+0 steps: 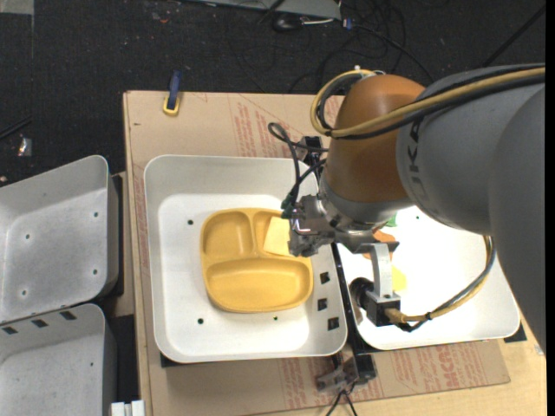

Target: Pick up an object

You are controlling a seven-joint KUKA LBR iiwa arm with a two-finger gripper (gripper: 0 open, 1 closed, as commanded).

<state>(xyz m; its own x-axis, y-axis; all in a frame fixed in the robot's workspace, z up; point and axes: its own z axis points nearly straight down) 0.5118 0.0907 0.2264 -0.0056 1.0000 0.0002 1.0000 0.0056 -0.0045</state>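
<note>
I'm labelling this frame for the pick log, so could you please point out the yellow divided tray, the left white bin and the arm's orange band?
Yellow divided tray (251, 284): camera view, floor of its large compartment.
Left white bin (173, 232): camera view, bare floor left of the tray.
Orange band (368, 146): camera view, middle of its domed surface.

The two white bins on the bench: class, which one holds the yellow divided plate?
The left bin holds the yellow divided plate. The right bin lies largely under the arm, with only small bits visible.
</note>
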